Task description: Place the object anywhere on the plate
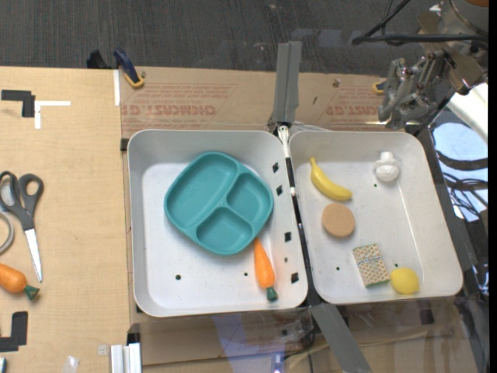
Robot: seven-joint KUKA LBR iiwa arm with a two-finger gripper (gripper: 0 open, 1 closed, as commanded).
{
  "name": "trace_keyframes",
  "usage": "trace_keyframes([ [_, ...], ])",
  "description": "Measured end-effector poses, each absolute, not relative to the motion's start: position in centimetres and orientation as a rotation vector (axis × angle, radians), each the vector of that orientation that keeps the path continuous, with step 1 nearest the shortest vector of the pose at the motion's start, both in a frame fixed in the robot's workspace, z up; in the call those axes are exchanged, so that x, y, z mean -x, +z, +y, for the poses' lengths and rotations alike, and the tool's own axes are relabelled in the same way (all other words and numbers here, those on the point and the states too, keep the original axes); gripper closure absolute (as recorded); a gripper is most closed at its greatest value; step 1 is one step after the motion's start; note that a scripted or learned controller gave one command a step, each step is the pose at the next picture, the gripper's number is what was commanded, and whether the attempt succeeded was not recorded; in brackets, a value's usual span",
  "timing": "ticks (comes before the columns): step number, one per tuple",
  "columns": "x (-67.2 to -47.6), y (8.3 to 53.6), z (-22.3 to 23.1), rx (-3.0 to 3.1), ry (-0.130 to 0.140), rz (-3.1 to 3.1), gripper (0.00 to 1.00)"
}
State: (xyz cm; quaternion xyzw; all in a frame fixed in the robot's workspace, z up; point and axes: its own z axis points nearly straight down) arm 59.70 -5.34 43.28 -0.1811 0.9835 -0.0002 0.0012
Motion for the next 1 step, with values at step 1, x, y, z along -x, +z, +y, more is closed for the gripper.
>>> trace_keyframes([
  [1, -55.56, 24.76, -0.71, 0.710, 0.001, 3.059, 1.00],
])
